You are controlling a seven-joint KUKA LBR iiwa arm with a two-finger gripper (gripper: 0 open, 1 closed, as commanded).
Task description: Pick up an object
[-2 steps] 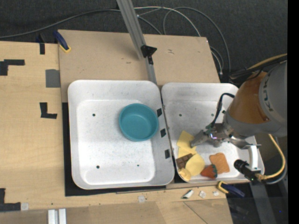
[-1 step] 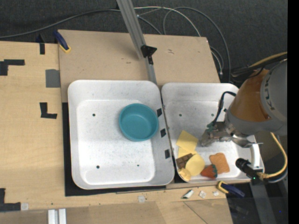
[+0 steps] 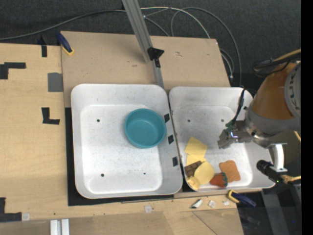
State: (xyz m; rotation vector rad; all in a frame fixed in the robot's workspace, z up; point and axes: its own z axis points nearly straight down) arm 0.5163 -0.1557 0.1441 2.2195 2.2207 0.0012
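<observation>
On the left, bin one (image 3: pixel 88 131): your blue bowl (image 3: pixel 145 127) sits alone, well apart from the arm; no risk there.
Right bin (image 3: pixel 205 102): your pickable things crowd the near corner, yellow pieces (image 3: pixel 196 148), a brown bit (image 3: pixel 191 169), an orange piece (image 3: pixel 230 170).
Gripper (image 3: pixel 227 138): low, just beside the yellow pieces; you can't tell its opening or any hold.
Risk: closing among touching pieces may nudge them or grab nothing.

A teal bowl (image 3: pixel 145 127) sits in the left bin (image 3: pixel 88 131); the end effector (image 3: pixel 227 138) hovers over the right bin (image 3: pixel 205 99).
</observation>
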